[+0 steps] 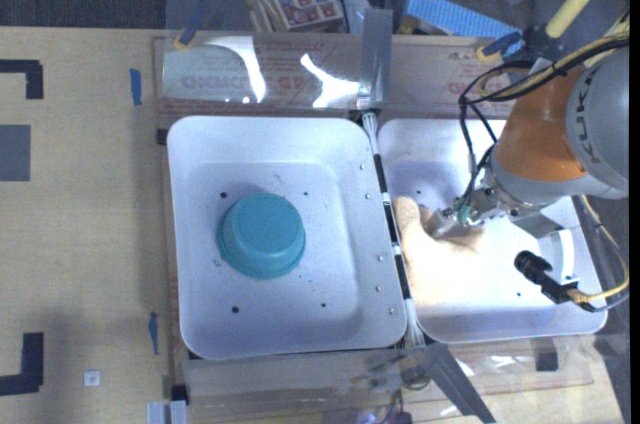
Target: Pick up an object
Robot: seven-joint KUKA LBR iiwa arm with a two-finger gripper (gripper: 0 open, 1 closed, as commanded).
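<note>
While the grey arm (pixel 590 132) with its orange band (pixel 535 147) reaches down over the right bin (pixel 500 312), its claw (pixel 462 215) sits low inside that bin, close to the wall shared with the left bin (pixel 200 162). Whether the claw is clenched or released cannot be told; its tip is small and blurred against the white floor. Right at the claw lies a pale, tan, soft-looking object (pixel 440 257), rounded at its upper end near the shared wall and spreading wider toward the bin's near side. The claw's tip meets or overlaps the upper part of this object, but nothing can be seen held by it. Black cables (pixel 475 127) loop from the arm down toward the claw, and a short black cylindrical part (pixel 540 274) with a yellow tip juts out beyond the claw, toward the right bin's near right corner.

Both bins are shallow, white, smooth plastic trays with rounded corners and a raised flat rim, standing side by side and touching along the middle. Inside the left bin, a little left of its centre and well apart from the shared wall, rests a teal bowl (pixel 262 234), round, matte, turned upside down so its flat base faces up. A few small dark specks dot that bin's floor around the bowl. The desk (pixel 80 242) left of the left bin is light wood with black and blue tape marks.
</note>
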